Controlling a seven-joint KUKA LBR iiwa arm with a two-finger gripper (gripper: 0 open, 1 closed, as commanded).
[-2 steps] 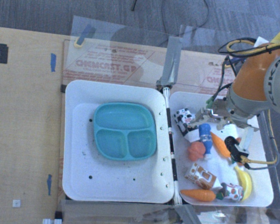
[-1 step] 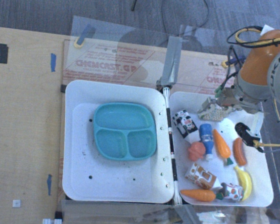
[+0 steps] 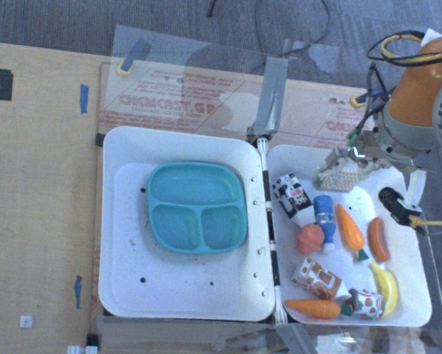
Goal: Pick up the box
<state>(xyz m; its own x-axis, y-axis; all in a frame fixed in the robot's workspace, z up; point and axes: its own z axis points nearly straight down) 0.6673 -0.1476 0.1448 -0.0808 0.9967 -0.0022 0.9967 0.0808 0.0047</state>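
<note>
The box [image 3: 318,279] lies flat near the front of the right bin [image 3: 419,307], crowded by a carrot [image 3: 313,307] and a tomato [image 3: 310,238], so access looks tight; the gripper [image 3: 348,164] hovers at the bin's far edge, its state impossible to tell

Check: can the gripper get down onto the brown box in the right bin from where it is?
Probably yes. The brown box lies uncovered from above, though a carrot and peach crowd it. The gripper hovers at the bin's far end.

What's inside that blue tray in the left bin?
The blue tray has three compartments, one long and two smaller, and nothing lies in any of them. It rests flat in the left bin; the patch of bin floor beneath it is covered.
</note>
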